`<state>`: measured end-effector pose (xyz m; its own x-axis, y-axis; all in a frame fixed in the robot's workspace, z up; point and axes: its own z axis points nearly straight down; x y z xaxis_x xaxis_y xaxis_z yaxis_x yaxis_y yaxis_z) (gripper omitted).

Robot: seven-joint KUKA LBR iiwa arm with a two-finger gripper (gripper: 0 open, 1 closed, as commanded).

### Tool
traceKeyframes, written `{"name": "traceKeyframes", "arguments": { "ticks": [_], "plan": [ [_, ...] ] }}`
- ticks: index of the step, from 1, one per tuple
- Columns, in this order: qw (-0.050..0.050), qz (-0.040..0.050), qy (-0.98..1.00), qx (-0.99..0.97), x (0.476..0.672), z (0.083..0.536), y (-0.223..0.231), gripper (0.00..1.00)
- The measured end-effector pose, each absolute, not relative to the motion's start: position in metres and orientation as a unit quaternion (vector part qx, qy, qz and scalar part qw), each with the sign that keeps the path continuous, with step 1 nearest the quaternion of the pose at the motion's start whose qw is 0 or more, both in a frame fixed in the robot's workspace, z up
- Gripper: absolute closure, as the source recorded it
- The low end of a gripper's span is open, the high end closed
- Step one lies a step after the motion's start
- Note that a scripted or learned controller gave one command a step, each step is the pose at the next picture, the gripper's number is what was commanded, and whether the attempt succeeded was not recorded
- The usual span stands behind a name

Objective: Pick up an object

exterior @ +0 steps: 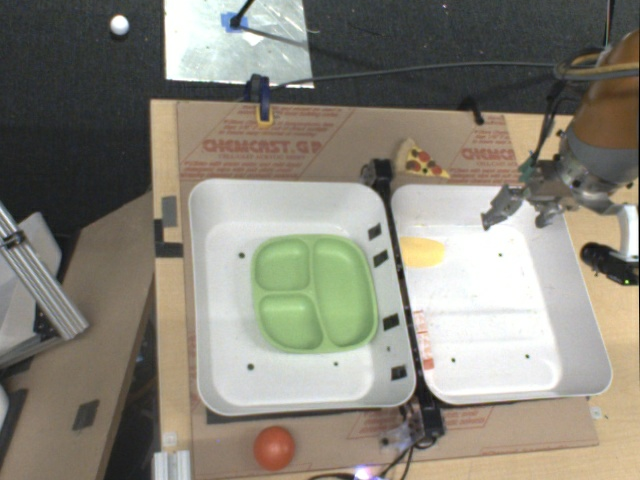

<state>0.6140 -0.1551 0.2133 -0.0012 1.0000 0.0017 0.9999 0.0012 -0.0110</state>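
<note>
Item: yellow piece (421,253), the one loose thing in the right bin (560,368). It lies flat on the bin floor near the left wall, in the upper half, beside the divider between the bins. Shape is a low, rounded oval (possibly a toy food item, too small to tell which). Judged light, smooth and perhaps a little slippery; not fragile by the look of it. Best hold is likely across its short axis, fingers coming straight down on either long side, since the low profile leaves little height to catch.

Pincer (522,208): hangs over the upper part of the right bin, right of the yellow piece and apart from it. Two dark fingers (497,213) stand spread, nothing between them, so released.

Left bin (215,268): holds a green tray (313,293) with three compartments, lying flat at the centre.

Outside the bins, on the surface (300,133): a pizza slice toy (422,159) just above the divider's top end; a red ball (274,446) below the left bin.
</note>
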Motion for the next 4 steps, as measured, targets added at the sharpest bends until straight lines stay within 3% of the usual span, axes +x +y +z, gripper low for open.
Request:
{"name": "traceKeyframes", "arguments": {
  "ticks": [1,3,4],
  "plan": [
    [-0.001,-0.0003,-0.708,-0.706,0.617,0.221,-0.155,0.0],
    [0.001,0.0006,-0.71,-0.705,0.629,0.112,-0.145,0.0],
    [0.0,0.0001,-0.709,-0.705,0.629,0.084,-0.145,0.0]
  ]
}}
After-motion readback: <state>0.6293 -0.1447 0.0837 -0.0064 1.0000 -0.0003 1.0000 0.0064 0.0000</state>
